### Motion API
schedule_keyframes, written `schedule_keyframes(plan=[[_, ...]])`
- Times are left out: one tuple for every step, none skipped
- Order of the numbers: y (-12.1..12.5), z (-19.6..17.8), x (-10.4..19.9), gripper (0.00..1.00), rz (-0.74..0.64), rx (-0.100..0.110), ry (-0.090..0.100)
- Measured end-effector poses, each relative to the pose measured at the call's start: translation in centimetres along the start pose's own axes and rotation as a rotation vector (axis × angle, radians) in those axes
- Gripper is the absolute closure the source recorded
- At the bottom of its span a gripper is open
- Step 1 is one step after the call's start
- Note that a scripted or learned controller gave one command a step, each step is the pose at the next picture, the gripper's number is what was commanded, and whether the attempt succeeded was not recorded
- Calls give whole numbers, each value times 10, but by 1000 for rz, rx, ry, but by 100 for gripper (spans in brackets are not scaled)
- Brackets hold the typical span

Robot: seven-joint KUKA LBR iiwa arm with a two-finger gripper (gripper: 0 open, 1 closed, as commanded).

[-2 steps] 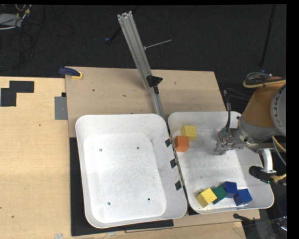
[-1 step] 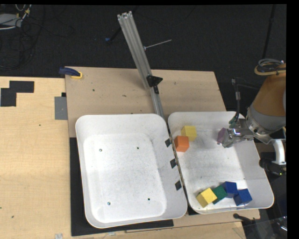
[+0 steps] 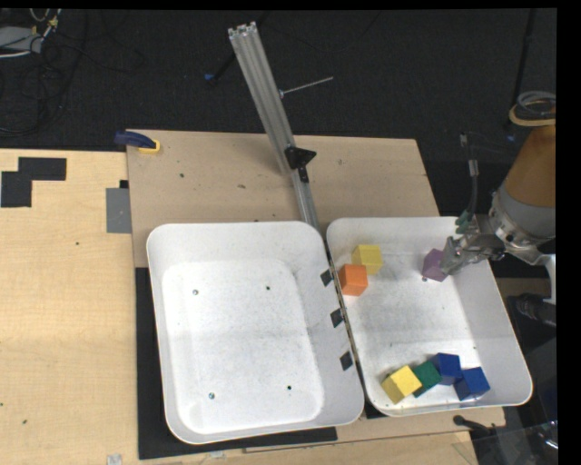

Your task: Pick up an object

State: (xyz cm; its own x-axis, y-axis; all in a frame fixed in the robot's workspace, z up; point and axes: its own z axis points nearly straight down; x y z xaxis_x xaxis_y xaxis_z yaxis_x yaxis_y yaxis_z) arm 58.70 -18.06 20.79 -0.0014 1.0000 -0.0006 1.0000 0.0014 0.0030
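Over right white bin [image 3: 508,381], metal tool [image 3: 451,257] clamped on purple block [image 3: 434,265].

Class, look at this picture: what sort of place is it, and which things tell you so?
Probably a robotics lab test bench. A robot arm reaches over two white bins, small coloured blocks lie in the right one, and cables trail across the dark floor.

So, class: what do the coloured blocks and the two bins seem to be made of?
Blocks, such as the orange block and the yellow block: probably painted wood or plastic, going by flat matte colour and crisp edges. Right bin and left bin: likely moulded plastic, white with rounded rims.
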Motion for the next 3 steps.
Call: schedule_keyframes(plan=[[0, -26, -1, 100, -1, 2, 0], [-11, -16, 55, 100, -3, 7, 4], [-35, -15, 99, 100, -2, 9, 3]])
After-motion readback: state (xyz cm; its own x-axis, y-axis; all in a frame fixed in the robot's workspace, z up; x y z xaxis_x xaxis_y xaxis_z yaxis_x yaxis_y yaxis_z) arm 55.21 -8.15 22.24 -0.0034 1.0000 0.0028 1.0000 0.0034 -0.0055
